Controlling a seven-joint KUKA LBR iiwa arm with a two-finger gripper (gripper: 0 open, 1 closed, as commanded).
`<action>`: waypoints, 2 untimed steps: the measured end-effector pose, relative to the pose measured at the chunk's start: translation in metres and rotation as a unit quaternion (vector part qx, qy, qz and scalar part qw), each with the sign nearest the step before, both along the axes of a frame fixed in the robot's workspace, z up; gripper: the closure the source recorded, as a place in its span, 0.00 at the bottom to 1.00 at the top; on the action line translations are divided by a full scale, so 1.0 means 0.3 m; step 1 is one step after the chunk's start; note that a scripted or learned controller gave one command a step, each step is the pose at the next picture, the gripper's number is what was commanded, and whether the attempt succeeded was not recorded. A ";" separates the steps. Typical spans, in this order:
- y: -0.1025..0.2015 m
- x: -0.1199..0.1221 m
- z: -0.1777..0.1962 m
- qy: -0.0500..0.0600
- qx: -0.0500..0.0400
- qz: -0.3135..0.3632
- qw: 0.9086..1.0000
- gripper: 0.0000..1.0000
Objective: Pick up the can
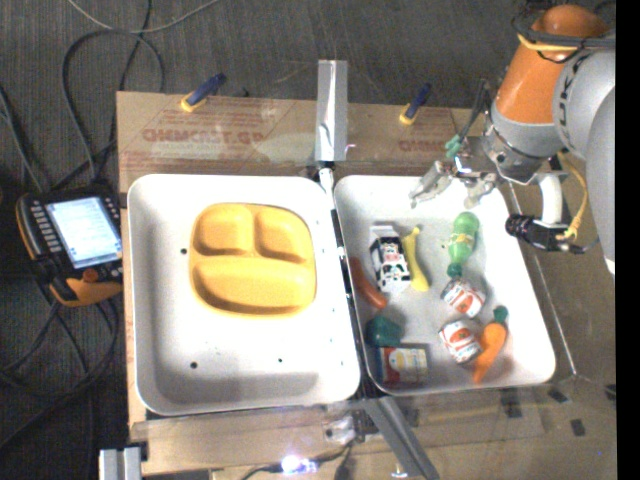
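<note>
Two shallow white bins side by side on the worktop [240,133]. Left bin [160,298] carrying a yellow divided tray [254,258] near its middle. Right bin [530,353] holding the clutter: two red-and-white cans lying close together toward the right side, one can [462,297] just above the other can [459,339], nearly touching. Orange carrot [488,345] with a green top leaning against the lower can's right side. Green bottle [460,240] tilted above the upper can, just apart from it. Yellow banana [415,258] lying beside a black-and-white toy [390,258] in the middle of the bin. Along the front wall, a red-labelled jar [403,364] on its side with a dark green piece [383,329] just above it, and a slim orange-red item [365,283] by the left wall.

Jaws [447,178] poised over the right bin's far right corner, spread apart with nothing between them, well apart from both cans. Grey arm with orange band [535,78] entering from the right. Handheld pendant [75,233] with lit screen left of the worktop.
</note>
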State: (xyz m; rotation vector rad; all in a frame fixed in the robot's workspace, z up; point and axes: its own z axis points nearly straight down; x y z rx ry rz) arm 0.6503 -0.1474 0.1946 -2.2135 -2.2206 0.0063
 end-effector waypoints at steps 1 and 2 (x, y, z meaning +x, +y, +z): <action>-0.167 -0.187 -0.236 0.001 -0.001 0.009 1.000 0.00; -0.207 -0.274 -0.327 -0.002 0.002 -0.020 1.000 0.00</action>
